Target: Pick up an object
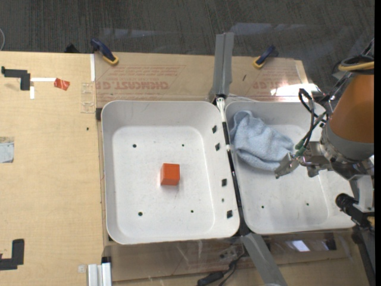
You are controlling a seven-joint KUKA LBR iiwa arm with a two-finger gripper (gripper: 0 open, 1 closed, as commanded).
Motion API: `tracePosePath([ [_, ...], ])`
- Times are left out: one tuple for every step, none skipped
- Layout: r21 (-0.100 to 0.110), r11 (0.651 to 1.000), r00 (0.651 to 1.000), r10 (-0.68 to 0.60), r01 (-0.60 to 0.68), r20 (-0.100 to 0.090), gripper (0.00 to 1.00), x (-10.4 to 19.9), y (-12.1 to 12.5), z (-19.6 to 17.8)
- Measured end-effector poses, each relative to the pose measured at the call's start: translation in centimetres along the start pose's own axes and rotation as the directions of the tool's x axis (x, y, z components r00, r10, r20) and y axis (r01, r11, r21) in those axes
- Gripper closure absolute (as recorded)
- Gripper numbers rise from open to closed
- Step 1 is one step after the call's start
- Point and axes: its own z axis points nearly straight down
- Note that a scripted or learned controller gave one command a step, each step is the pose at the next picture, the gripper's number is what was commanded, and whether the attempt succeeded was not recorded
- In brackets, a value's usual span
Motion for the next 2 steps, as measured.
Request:
tracePosePath([
  [0.000, 1.000, 1.000, 0.000, 0.000, 0.000, 0.00, 0.0, 0.0, 0.0],
  [-0.003, 0.982, 0.982, -0.189, 0.189, 0.001, 0.00, 1.3, 7.8, 9.9],
])
